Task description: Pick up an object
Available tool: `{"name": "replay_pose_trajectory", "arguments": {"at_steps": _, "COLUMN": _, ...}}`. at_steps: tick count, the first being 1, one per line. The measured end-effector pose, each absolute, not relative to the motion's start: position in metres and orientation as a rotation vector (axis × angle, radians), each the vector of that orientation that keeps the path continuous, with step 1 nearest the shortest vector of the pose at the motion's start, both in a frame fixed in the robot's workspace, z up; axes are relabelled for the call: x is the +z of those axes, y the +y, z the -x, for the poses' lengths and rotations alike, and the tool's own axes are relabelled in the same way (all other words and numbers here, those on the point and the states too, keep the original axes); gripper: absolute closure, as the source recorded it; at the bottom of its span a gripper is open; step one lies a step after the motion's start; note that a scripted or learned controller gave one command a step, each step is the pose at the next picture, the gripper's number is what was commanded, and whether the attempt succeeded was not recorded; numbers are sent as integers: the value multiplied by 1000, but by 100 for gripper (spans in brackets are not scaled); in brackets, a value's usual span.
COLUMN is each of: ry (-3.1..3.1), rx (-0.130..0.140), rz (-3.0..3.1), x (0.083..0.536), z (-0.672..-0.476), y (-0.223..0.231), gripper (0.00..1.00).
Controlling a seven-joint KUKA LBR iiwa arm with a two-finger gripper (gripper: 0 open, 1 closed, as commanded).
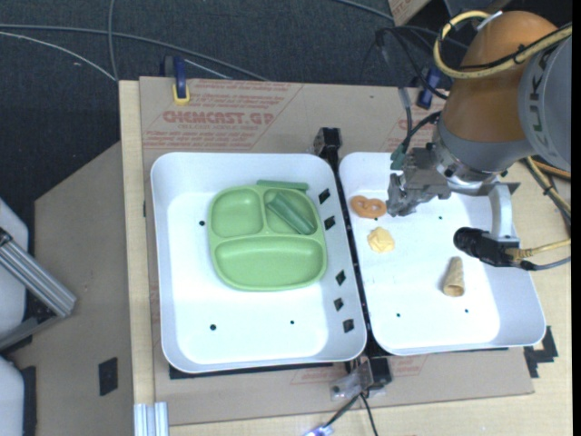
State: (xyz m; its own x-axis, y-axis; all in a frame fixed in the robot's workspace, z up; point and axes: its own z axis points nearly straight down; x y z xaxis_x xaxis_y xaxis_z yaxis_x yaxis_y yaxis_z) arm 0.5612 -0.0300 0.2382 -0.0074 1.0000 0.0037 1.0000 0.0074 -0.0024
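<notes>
Red print "CHEMCAST GP" on brown board [238, 109] behind left bin [182, 321]; smaller lines beneath unreadable

There are 2 shallow white bins, the left bin [172, 243] and the right bin [427, 321]. The left bin has 1 pale green tray [268, 263] divided into 3 compartments, 1 long green piece [292, 212] and 1 darker green flat piece [283, 186]. The right bin has 3 small things: 1 orange-brown ring [368, 207], 1 yellow lump [381, 240] and 1 tan cone [454, 277]. There is also 1 blue clamp [181, 78].
</notes>
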Motion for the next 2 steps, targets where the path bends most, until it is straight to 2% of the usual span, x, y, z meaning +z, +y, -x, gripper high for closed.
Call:
{"name": "replay_pose_trajectory", "arguments": {"at_steps": 1, "ry": -2225, "rx": 1, "rz": 2211, "x": 224, "z": -555, "y": 26, "gripper": 100}}
{"name": "replay_pose_trajectory", "arguments": {"at_steps": 2, "ry": -2227, "rx": -3, "rz": 2213, "x": 235, "z": -544, "y": 79, "gripper": 100}}
